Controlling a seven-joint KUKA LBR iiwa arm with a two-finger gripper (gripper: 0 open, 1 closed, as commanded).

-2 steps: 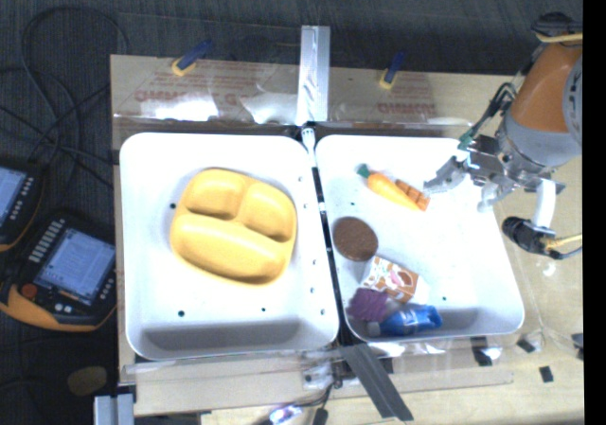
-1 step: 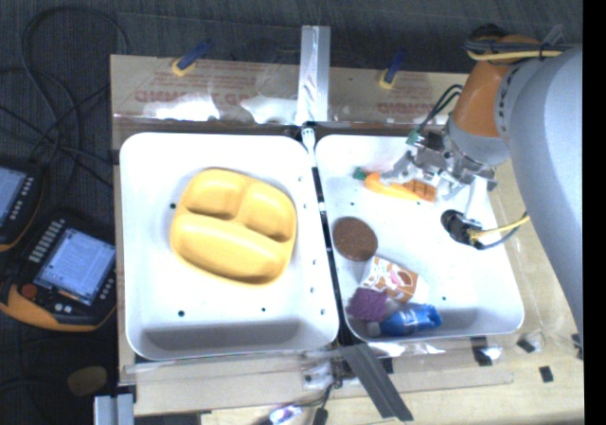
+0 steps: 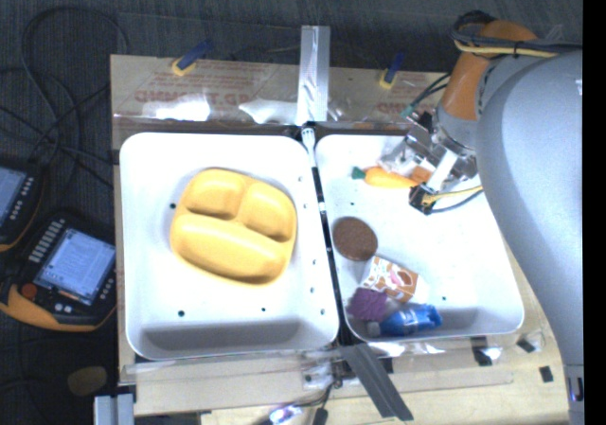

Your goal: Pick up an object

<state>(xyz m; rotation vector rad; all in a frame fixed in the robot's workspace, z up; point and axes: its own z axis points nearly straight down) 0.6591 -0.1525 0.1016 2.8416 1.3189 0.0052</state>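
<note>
Hovering over the right bin (image 3: 492,253), the end effector (image 3: 428,172), whose grip cannot be told, sits beside a carrot (image 3: 386,177); a brown disc (image 3: 355,238) lies nearby.

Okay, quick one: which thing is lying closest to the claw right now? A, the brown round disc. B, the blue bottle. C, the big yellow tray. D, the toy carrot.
D: the toy carrot lies right beside the claw at the far end of the right bin.
</note>
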